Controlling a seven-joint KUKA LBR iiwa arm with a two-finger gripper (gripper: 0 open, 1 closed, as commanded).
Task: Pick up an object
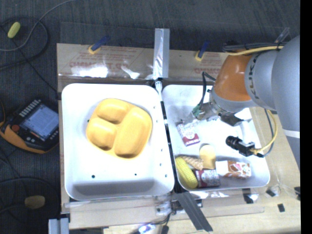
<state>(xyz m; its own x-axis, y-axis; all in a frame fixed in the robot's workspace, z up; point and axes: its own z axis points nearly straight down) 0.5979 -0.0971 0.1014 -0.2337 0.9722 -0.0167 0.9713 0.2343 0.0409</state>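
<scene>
The claw (195,115) is low in the right bin (258,179), just above a small red-and-white packet (189,133); I cannot tell its state. A yellow bread-shaped toy (119,127) lies in the left bin (78,174).

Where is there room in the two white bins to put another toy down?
The left bin has bare floor along its near edge and corners, around the big yellow lump. The right bin is crowded at its near end: corn cob, can, small carton. Its far left corner, beyond the red-and-white packet, is bare, but the arm hangs close by.
</scene>
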